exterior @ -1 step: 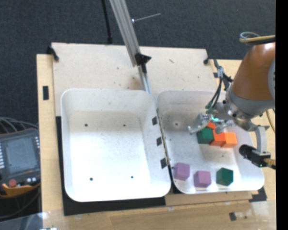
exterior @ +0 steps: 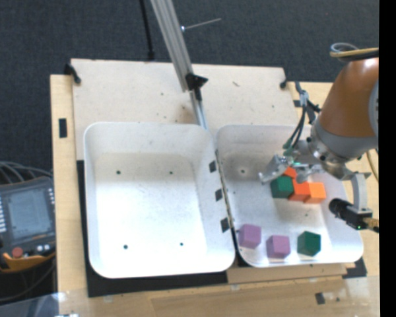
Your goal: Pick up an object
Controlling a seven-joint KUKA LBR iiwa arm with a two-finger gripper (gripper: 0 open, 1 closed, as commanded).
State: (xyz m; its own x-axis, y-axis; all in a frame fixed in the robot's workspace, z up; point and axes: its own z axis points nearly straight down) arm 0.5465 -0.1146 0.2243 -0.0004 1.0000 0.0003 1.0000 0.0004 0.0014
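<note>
My gripper (exterior: 289,172) hangs over the middle of the right bin (exterior: 251,144), with the arm's orange band (exterior: 350,104) above it at the right. Its grey fingers (exterior: 269,174) stand apart, so it is open. Directly below it lie a dark green block (exterior: 281,188) and an orange block (exterior: 310,192), touching each other. A small strip of orange shows between the fingers, just above the green block; I cannot tell whether it touches them. Along the bin's front edge sit two purple blocks (exterior: 250,236) (exterior: 278,246) and a second green block (exterior: 309,243).
The left bin (exterior: 152,197) lies beside the right one, sharing a raised divider (exterior: 221,190). A slanted aluminium post (exterior: 175,38) rises from the bench behind the bins. A teach pendant (exterior: 23,216) rests off the bench at the left.
</note>
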